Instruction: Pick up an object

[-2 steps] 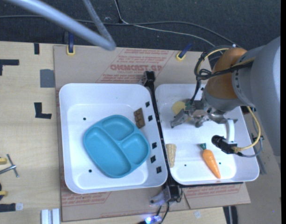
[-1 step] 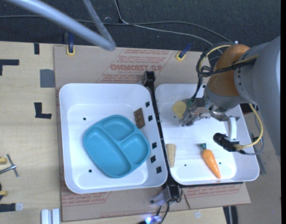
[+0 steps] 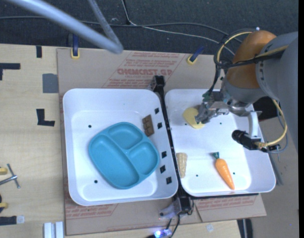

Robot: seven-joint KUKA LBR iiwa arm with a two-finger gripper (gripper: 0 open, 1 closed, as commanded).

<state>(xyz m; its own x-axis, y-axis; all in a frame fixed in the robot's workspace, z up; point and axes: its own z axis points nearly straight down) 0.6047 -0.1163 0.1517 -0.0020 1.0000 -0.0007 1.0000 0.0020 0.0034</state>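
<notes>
Nearest the camera, in the right bin [image 3: 263, 182], a carrot [image 3: 223, 172] lies near the front edge, leaf end pointing away, and a pale bread-like piece [image 3: 182, 163] rests against the left wall. In the left bin [image 3: 72, 133] sits a blue divided plate [image 3: 123, 154], with a small brown block [image 3: 148, 125] just beyond it by the divider. Farther back, my arm [image 3: 271, 58] reaches in from the right, wrist bent downward over the right bin. My gripper [image 3: 205, 113] is lowered onto a pale yellow object [image 3: 192, 118] near the bin's rear left. Whether it is clenched or released, I cannot tell.
</notes>
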